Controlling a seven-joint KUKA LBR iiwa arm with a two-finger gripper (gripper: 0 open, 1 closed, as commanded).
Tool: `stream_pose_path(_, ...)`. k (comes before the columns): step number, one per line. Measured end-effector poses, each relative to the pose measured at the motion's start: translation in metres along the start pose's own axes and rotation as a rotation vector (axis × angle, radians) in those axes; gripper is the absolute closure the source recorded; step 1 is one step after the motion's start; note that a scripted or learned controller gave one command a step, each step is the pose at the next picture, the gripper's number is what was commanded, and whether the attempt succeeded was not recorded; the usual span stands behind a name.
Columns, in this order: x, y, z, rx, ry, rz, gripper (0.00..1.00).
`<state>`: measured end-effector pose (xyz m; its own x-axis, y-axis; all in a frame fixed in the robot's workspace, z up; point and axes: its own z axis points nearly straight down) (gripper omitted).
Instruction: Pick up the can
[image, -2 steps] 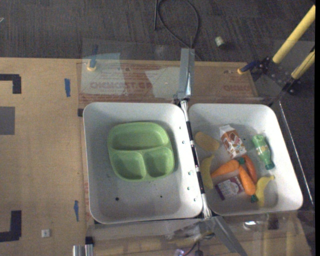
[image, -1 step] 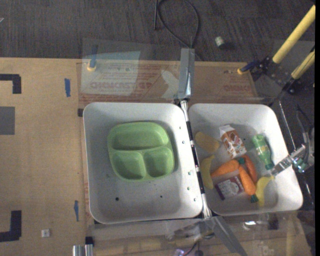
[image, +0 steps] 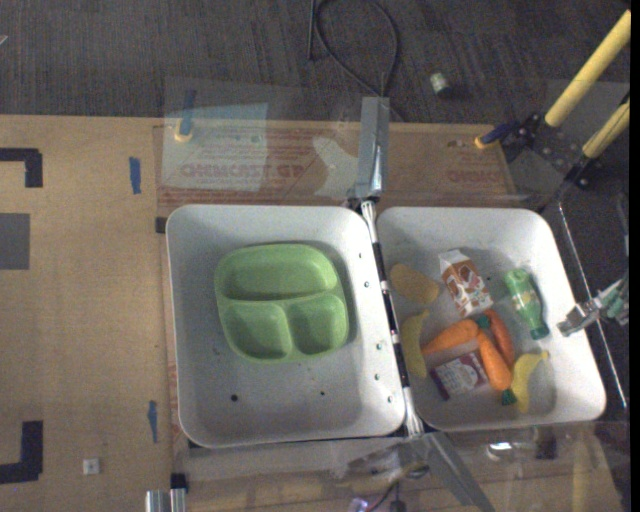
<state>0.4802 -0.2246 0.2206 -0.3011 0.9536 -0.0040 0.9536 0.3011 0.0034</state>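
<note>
1. Where it lies on its side in the right bin (image: 572, 402), against a carrot (image: 454, 336), the can (image: 460, 376) appears rigid, light, smooth and liable to roll.
2. Advised hold: across the round body, mid-length.
3. Gripper (image: 598, 308) is at the bin's right rim; whether it is apart or together cannot be told.

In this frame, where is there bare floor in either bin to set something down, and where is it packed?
Left bin: bare floor in front of and to the left of the green divided tray. Right bin: open along the far wall. Its near half is crowded: carrots, can, banana, green bottle.
</note>
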Motion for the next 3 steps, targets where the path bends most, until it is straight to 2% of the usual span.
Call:
stream_pose_path(1, 0.001, 0.001, -0.066, 0.000, 0.000, -0.180, 1.00)
stream_pose_path(2, -0.001, 0.001, -0.216, 0.000, 0.000, -0.239, 1.00)
stream_pose_path(3, 0.001, 0.002, -0.187, 0.001, 0.002, -0.453, 1.00)
